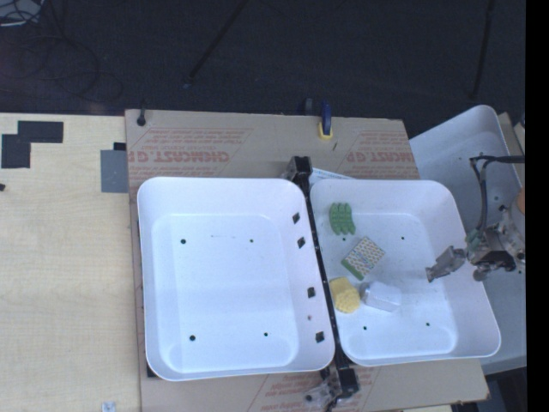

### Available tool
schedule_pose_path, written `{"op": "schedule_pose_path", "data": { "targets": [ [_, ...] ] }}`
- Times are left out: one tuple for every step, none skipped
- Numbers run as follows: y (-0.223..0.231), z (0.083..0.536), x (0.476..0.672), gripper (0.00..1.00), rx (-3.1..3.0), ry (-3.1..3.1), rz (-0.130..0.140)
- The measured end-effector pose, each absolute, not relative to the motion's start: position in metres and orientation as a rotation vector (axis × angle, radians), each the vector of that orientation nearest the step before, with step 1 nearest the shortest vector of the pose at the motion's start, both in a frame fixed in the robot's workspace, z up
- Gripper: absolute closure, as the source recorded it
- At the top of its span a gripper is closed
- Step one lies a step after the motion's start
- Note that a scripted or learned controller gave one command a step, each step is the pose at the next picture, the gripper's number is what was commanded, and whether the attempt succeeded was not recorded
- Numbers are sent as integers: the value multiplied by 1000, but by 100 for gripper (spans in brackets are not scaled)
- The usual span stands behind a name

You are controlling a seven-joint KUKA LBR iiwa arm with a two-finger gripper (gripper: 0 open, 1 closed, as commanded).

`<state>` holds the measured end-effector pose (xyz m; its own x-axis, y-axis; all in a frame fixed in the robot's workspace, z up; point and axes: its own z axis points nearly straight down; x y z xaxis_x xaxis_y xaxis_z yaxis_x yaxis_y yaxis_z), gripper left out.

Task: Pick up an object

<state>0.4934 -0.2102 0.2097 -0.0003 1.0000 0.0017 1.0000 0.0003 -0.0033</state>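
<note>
The front rim of the right bin (429,357) lies nearest the camera, next to the front rim of the left bin (232,372). Both bins sit side by side on the table (60,273).

All the things are in the right bin, near its left wall. There is a green toy (342,219) at the back, a checked pad (364,257) in the middle, then a yellow ball (346,296) just beside a clear plastic piece (380,297).

The gripper (448,263) hangs low over the right side of that bin, apart from the things. I cannot tell if the jaws are wide or narrow, and nothing can be seen between them.

I think the pick has not begun yet. Next, the gripper should slide left to a thing and go down on it. The checked pad has the most bare floor around it. The yellow ball sits close to the bin wall, so there is little room there.
</note>
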Motion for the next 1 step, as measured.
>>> {"op": "schedule_pose_path", "data": {
  "targets": [
    [-158,91,533,0,-2211,-2222,2]
  ]
}}
